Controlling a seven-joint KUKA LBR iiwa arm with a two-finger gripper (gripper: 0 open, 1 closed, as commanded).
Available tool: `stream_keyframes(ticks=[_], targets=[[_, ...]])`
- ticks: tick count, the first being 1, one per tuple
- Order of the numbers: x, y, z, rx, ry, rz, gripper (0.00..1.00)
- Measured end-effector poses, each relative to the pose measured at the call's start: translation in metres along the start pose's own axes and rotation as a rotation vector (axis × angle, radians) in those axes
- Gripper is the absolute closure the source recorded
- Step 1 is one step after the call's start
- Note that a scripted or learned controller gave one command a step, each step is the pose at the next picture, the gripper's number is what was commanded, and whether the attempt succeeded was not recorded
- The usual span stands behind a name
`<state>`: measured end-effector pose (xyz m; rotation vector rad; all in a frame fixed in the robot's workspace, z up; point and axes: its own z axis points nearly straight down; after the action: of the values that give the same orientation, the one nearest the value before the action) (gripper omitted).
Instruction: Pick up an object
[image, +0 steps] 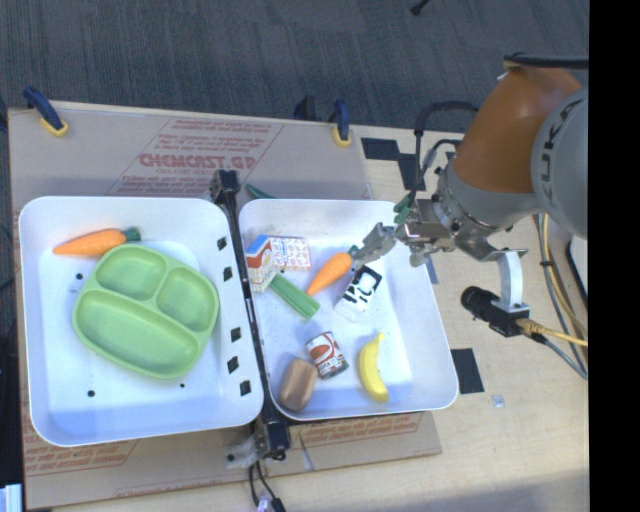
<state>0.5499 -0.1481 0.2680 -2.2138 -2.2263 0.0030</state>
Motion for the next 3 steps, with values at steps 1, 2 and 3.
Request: stream_keyframes(ticks=[1,2,3], targets=[[0.0,0.0,0.0,0.0,0.0,0.0,0.0],[0.0,0.0,0.0,0.0,0.0,0.0,0.0],[0.0,0.0,0.0,0.0,0.0,0.0,0.0]])
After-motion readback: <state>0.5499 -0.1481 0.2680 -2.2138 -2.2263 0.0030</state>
